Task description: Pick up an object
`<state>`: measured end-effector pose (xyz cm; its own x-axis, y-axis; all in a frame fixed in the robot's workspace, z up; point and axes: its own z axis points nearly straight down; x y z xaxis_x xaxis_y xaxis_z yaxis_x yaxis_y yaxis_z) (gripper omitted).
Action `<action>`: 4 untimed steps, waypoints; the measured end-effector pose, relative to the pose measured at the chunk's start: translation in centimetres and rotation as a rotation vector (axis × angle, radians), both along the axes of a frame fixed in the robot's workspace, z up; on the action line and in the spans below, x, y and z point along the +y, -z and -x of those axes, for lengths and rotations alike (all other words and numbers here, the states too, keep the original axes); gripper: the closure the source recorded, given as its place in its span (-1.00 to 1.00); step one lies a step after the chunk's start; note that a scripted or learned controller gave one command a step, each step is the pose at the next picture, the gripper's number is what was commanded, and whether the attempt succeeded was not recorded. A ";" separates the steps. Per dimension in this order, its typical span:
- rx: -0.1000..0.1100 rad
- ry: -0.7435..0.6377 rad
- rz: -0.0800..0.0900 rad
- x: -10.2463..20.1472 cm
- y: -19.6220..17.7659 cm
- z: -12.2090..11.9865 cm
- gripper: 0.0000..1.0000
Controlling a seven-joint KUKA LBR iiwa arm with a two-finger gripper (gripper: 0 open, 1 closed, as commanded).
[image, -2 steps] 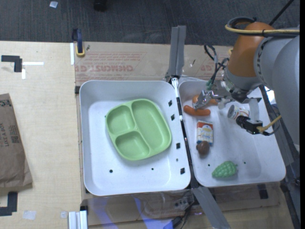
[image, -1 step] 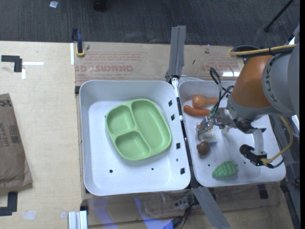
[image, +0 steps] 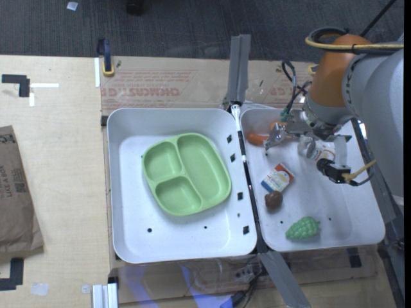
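Observation:
My gripper hangs over the back of the right bin, below the orange wrist band. It is open, its two metal fingers spread apart with nothing between them. An orange-red sausage-shaped item lies just left of the left finger, by the bin's back left corner. Nearer the front lie a small white, red and blue box, a brown rounded object and a green bumpy object, all apart from the gripper.
The left bin holds a light green divided plate. A grey divider post rises between the bins at the back. Cables loop around the wrist. A brown paper bag lies on the bench at far left.

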<state>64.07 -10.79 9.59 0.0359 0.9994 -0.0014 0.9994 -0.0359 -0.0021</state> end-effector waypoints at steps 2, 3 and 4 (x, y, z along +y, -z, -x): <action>0.001 -0.023 -0.001 -1.4 0.5 5.3 -1.00; 0.000 0.023 0.000 0.0 0.5 -0.7 -1.00; 0.002 0.019 0.002 0.0 -0.3 -0.7 1.00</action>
<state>64.77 -10.76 9.88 0.0547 0.9985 -0.0036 0.9985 -0.0547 -0.0037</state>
